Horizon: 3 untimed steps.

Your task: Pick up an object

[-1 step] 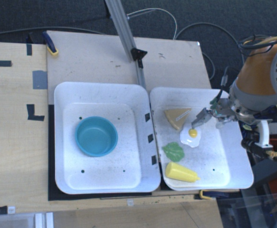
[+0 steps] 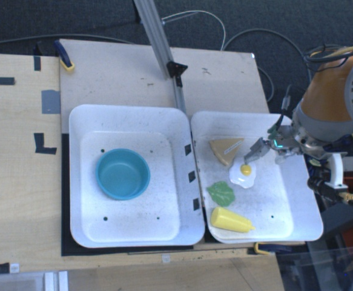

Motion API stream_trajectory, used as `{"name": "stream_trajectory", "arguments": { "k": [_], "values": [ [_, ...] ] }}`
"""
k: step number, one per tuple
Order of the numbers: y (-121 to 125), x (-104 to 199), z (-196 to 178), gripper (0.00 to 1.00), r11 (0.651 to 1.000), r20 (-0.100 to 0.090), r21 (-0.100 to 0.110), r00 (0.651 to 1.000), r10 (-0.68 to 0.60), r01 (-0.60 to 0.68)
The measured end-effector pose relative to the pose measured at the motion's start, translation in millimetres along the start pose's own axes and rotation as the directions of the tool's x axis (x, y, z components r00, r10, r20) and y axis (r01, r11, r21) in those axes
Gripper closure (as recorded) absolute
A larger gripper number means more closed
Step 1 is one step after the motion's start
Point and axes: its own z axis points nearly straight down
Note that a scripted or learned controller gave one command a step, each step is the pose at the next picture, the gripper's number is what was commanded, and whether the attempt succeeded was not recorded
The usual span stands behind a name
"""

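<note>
The right bin (image 2: 297, 217) holds a tan wedge like a cheese slice (image 2: 226, 149), a white fried egg with a yellow yolk (image 2: 243, 174), a green leaf (image 2: 221, 193) and a yellow corn-like piece (image 2: 230, 220). My gripper (image 2: 256, 151) reaches in from the right, its dark fingers just above and right of the egg and beside the tan wedge. Nothing shows between the fingers. A blue bowl (image 2: 123, 173) sits in the left bin (image 2: 88, 223).
A grey metal pole (image 2: 158, 35) slants over the bench behind the bins. The arm's orange and grey body (image 2: 327, 108) hangs over the right bin's right edge. Cables trail at the back right.
</note>
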Motion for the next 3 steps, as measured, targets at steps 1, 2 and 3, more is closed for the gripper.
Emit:
{"name": "stream_trajectory", "arguments": {
  "k": [1, 2, 3],
  "values": [
    [-10, 2, 61, 0.0, 1.0, -0.001, 0.007, 1.0, 0.002, -0.002],
    [-10, 2, 112, 0.0, 1.0, 0.002, -0.001, 1.0, 0.002, -0.002],
    [-10, 3, 101, 1.0, 1.0, 0.0, 0.0, 1.0, 0.0, 0.0]
  ]
}}
